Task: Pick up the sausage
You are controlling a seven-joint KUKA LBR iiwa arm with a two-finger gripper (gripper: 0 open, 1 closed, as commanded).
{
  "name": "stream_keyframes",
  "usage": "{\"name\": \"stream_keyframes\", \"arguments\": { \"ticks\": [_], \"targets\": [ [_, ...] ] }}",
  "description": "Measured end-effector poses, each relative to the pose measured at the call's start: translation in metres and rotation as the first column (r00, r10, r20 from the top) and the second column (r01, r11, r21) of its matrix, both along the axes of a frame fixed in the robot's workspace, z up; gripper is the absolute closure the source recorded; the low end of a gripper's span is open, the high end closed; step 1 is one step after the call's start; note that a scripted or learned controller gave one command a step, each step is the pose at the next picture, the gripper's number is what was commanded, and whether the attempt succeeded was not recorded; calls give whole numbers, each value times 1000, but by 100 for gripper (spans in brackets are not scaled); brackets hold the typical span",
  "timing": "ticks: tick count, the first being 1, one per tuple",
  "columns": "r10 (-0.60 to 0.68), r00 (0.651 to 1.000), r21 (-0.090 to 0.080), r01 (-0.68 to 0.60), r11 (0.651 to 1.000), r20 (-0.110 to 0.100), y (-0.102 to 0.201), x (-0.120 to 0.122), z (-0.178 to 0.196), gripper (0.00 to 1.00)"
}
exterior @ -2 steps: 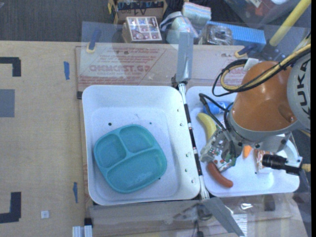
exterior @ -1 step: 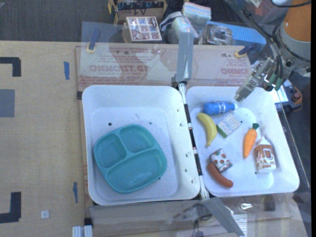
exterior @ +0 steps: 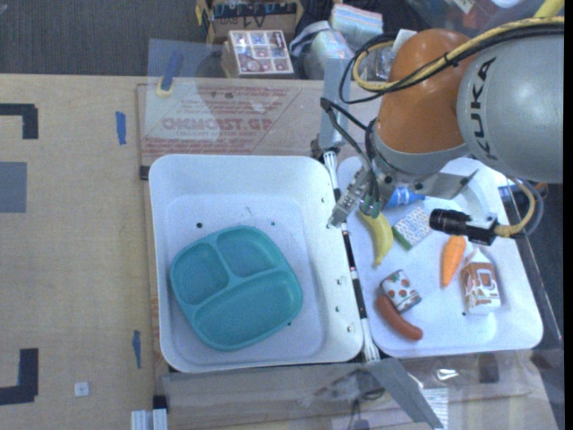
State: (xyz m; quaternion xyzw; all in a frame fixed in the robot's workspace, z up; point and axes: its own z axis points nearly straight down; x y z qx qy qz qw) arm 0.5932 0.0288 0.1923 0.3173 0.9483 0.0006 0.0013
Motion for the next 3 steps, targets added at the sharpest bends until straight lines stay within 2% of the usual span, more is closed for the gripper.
{"name": "stream_keyframes", "arguments": {
  "ticks": [1, 2, 3],
  "targets": [
    [-119, 993, -1, 119, 993, 0, -62, 64, 187, 100],
    [-118, 993, -1, 118, 993, 0, -62, 64, 187, 0],
    [173, 985, -1, -173, 985, 0, -64, 46, 25, 0]
  ]
}}
